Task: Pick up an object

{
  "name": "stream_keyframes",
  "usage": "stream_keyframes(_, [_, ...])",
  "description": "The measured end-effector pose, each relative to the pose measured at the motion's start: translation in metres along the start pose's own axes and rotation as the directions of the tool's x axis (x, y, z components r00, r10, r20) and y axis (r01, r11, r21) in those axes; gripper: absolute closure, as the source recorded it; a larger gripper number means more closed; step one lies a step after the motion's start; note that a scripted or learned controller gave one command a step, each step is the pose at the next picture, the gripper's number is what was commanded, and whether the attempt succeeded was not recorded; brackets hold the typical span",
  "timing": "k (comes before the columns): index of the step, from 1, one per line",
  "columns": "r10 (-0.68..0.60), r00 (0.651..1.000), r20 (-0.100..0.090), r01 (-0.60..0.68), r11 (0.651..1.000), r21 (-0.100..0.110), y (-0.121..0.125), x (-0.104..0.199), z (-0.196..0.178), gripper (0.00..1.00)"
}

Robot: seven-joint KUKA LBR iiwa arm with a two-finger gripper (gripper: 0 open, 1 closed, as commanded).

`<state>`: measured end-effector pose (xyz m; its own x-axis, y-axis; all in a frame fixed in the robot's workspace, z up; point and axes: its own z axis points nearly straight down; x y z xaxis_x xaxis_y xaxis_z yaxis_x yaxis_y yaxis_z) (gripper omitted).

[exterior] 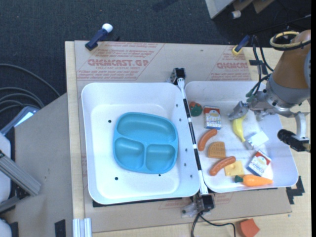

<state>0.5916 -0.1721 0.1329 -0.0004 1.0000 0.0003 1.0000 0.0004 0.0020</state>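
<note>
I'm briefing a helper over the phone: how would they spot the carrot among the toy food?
Look at the right-hand white bin, the one crowded with toy food, not the one holding the blue divided plate. Go to its near edge, by the right corner. The carrot lies flat there, bright orange, tapered, with a green stub, just below a red-and-white packet.

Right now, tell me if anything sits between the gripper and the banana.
Nothing visible does. The gripper is at the upper end of the banana in the right bin; the nearest other item, a white packet, lies beside the banana's lower end.
</note>
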Motion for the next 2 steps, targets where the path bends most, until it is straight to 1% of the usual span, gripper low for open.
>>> stream_keyframes(1, [-0.001, 1.0, 0.0, 0.001, 1.0, -0.001, 0.0005, 0.0001, -0.0101, 1.0])
stream_keyframes(2, [0.0, 1.0, 0.0, 0.0, 1.0, -0.001, 0.0004, 0.0001, -0.0099, 0.0])
